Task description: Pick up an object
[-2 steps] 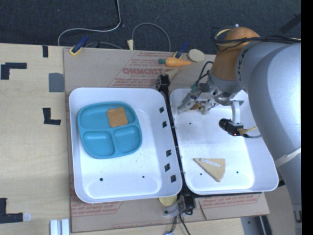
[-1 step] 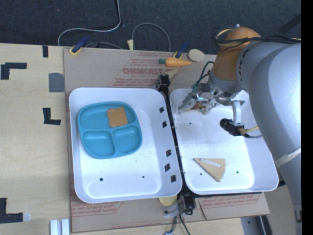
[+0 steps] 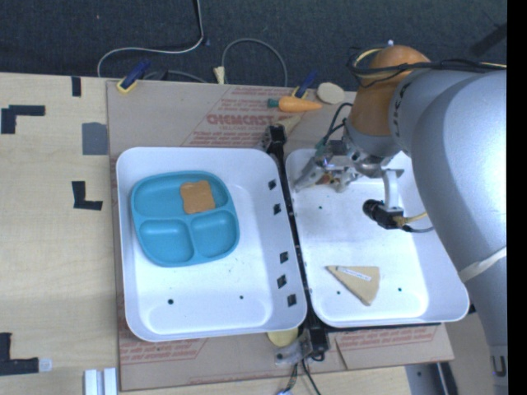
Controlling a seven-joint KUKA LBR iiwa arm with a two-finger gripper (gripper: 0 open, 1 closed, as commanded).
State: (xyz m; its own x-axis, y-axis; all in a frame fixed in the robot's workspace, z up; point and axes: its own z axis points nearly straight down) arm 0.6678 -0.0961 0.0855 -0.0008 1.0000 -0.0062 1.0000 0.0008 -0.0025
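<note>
i see the two-finger gripper point(image 3: 317, 174) low over the far left corner of the right shallow white bin point(image 3: 412, 253), though i cannot tell how it is set or whether it has anything. the tan triangular wedge point(image 3: 356, 281) lies near that bin's near edge, well apart from the gripper. in the left shallow white bin point(image 3: 148, 303) a blue divided plastic plate point(image 3: 177, 229) carries a brown square piece point(image 3: 198, 197) in its far compartment.

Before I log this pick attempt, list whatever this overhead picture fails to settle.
- Two-finger gripper: small and blurred at the far end of the right white bin; finger state unreadable.
- Right bin's right rim: covered by the grey arm.
- Tan triangular wedge: its pale label is too small to read.
- Brown square piece in the blue divided plate: material unclear.
- Orange-handled item behind the bins: too small to identify.
</note>
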